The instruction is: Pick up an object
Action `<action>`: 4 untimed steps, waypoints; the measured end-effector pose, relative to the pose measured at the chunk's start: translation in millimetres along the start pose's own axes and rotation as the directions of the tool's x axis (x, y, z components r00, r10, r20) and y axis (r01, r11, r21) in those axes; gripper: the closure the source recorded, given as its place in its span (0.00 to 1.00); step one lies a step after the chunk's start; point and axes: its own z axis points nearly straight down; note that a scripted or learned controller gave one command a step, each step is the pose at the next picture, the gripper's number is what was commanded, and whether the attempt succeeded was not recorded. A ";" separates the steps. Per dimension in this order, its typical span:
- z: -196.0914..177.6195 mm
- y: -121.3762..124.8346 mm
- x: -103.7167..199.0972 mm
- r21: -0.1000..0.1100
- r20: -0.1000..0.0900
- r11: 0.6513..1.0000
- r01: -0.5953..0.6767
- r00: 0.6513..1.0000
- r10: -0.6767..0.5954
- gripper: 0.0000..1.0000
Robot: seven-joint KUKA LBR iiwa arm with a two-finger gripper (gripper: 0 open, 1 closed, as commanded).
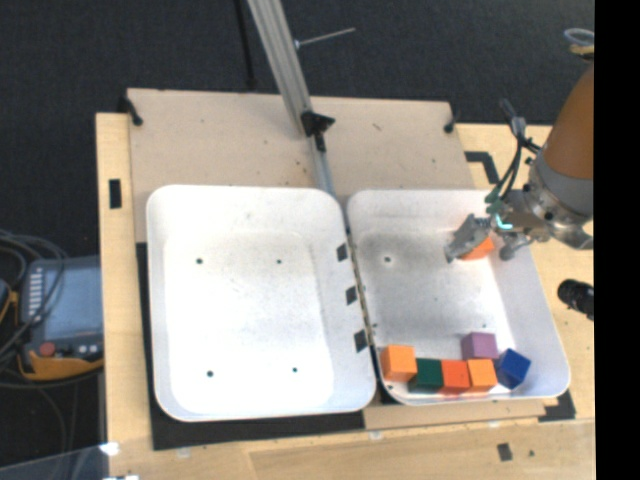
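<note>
The row of blocks (455,368) sits at the near end of the right bin (425,278). Farther back in that bin, the gripper (480,240) pinches an orange block (480,249). Lift slowly, straight up.

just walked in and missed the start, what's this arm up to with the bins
A grey arm with an orange band reaches in from the right over the right bin. Its gripper is at an orange block near the bin's upper right, and the block seems to sit between its fingers, though that is hard to confirm. Along the near wall lie more blocks: an orange one, a green one, two more orange, a purple one and a blue one.
</note>
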 end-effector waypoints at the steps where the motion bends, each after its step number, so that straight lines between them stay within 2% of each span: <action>1: -2.3 0.8 0.0 -0.005 0.001 1.000 -0.001 1.000 0.001 0.00; 2: 58.6 -6.1 -1.0 0.001 0.002 1.000 -0.002 1.000 0.002 0.00; 4: 161.0 -3.3 6.2 0.002 0.001 1.000 -0.006 1.000 0.006 0.00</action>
